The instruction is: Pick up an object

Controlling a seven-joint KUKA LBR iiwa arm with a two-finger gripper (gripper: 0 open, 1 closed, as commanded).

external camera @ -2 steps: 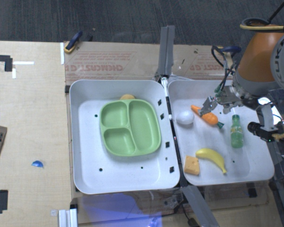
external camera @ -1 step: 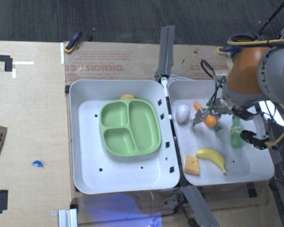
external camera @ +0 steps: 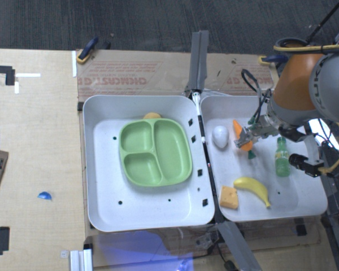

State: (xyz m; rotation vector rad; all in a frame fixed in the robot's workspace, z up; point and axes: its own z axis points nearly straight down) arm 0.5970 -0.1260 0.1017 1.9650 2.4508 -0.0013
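Bench clutter around the two white bins (external camera: 96,168)

A blue clamp (external camera: 88,48) lies at eleven o'clock — a small blue scrap (external camera: 44,196) at nine, on pale board — brown cardboard (external camera: 135,75) runs behind.

Green plate (external camera: 156,152) — yellow banana (external camera: 254,188)

Plastic, cardboard and wood around your green tray (external camera: 156,151).

You see the tray as smooth matt plastic in a glossy white plastic bin (external camera: 101,168); behind it lies rough brown printed cardboard (external camera: 130,72), left of it pale matt wood bench (external camera: 34,129), right of it a shiny green bottle (external camera: 281,158).
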